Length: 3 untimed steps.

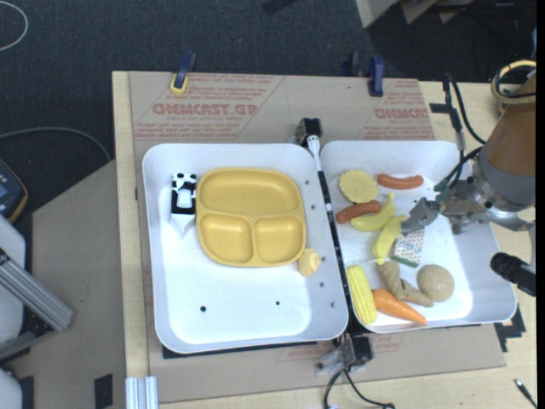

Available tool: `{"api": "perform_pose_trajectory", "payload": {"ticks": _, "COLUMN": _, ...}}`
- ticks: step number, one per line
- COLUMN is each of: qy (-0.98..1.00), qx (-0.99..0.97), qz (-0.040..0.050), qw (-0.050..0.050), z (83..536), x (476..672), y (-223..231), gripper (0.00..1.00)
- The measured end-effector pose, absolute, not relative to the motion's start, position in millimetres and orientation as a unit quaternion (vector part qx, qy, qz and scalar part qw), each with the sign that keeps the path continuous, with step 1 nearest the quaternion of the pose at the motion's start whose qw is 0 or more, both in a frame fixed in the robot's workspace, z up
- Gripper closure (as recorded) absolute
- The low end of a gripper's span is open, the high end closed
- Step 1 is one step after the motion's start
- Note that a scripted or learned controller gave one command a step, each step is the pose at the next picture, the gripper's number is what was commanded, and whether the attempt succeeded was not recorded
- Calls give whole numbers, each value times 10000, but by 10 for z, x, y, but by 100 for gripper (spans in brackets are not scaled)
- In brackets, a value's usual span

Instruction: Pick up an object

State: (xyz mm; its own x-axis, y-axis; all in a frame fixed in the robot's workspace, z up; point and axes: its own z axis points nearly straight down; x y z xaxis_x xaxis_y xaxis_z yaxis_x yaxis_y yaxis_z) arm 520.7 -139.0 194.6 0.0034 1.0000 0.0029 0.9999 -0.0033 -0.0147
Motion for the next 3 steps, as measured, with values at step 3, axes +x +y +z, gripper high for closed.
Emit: {"api": "perform_pose_trajectory", "payload": {"ticks": 3, "qy": -7066, "qx": -7076, "qz": -9, "qw": 15, "z": 974, "x": 5312, "y": -1401, "gripper": 0}}
